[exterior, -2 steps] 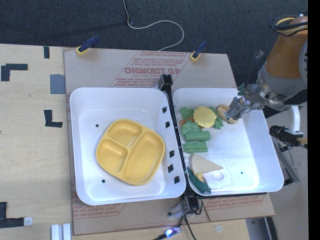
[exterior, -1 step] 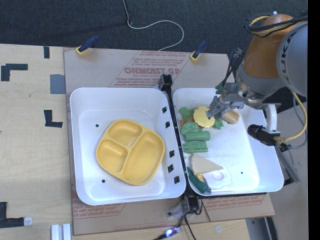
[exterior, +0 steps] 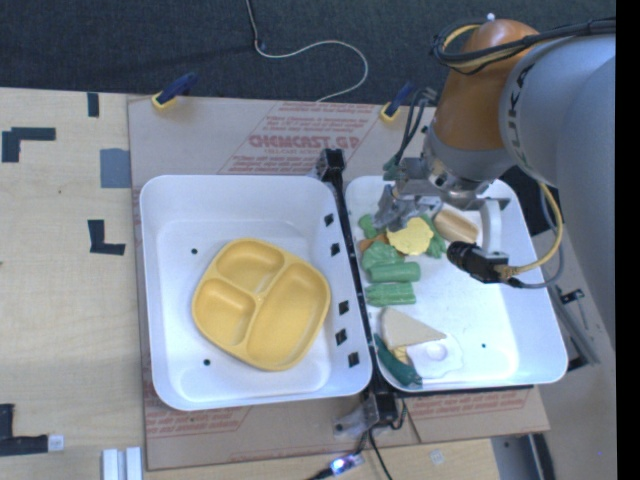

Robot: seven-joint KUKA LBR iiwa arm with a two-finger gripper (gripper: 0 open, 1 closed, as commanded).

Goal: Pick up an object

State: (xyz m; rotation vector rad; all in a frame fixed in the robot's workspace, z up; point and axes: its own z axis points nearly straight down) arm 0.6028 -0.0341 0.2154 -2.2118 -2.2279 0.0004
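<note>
- Grey arm (exterior: 560,98) with its orange band (exterior: 475,78) reaches in over the right bin's far edge.
- Cardboard sheet (exterior: 290,138) lies under both bins on the wooden desk (exterior: 60,208).
- White left bin (exterior: 165,208) holds a yellow divided plate (exterior: 262,303) near its middle.
- White right bin (exterior: 530,338) holds the small pieces, crowded along its left edge.
- Jaws (exterior: 400,208) hang low at the far-left corner of the right bin, just above a yellow round piece (exterior: 410,238); whether they are spread or pressed together, I cannot tell.
- Green toy pieces (exterior: 390,268) lie stacked beside the divider.
- Tan wedge (exterior: 410,326) and a white piece (exterior: 435,351) sit nearer the front edge.
</note>
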